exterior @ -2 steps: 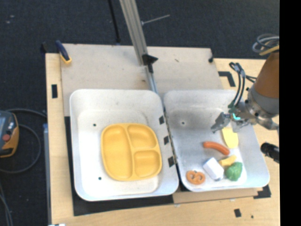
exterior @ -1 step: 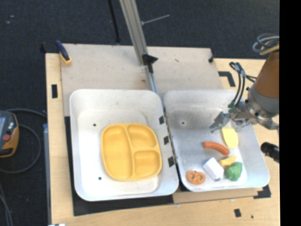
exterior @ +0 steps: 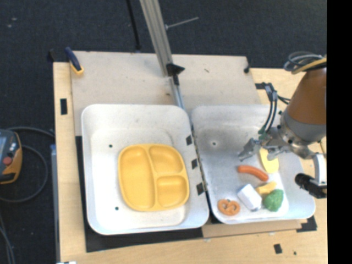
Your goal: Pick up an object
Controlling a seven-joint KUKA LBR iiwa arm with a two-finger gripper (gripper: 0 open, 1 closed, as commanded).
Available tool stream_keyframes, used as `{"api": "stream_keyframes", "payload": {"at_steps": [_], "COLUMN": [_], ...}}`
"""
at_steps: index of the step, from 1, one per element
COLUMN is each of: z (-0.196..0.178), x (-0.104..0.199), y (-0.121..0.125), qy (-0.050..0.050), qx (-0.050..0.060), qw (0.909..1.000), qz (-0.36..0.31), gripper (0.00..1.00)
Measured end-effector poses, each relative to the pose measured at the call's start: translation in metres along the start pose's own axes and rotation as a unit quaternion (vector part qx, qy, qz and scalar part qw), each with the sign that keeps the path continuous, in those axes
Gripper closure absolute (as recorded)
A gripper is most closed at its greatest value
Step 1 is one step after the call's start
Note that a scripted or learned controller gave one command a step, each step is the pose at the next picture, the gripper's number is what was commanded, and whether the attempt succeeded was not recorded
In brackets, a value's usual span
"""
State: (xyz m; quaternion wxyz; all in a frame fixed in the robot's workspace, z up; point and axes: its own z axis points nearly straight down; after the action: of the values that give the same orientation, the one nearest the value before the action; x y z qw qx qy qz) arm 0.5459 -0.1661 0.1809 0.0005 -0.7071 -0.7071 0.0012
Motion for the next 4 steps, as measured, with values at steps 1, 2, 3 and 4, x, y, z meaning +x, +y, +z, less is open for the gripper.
{"api": "stream_keyframes", "payload": {"at_steps": [1, 2, 3, 4], "z": [0.046, 0.081, 0.068, 0.025], "x": [0.005, 0.004, 0.002, -0.001], "y": [-0.005, -0.005, -0.003, -0.001], "qy": [0.000, -0.001, -0.001, 0.000], "qx": [0.000, -0.002, -0.004, -0.004], "qw": [1.0000, 1.0000, 1.0000, 1.0000], "qz": [0.000, 0.001, 0.003, 0.000], "gripper": [0.00, 0.00, 1.00, 1.00]}}
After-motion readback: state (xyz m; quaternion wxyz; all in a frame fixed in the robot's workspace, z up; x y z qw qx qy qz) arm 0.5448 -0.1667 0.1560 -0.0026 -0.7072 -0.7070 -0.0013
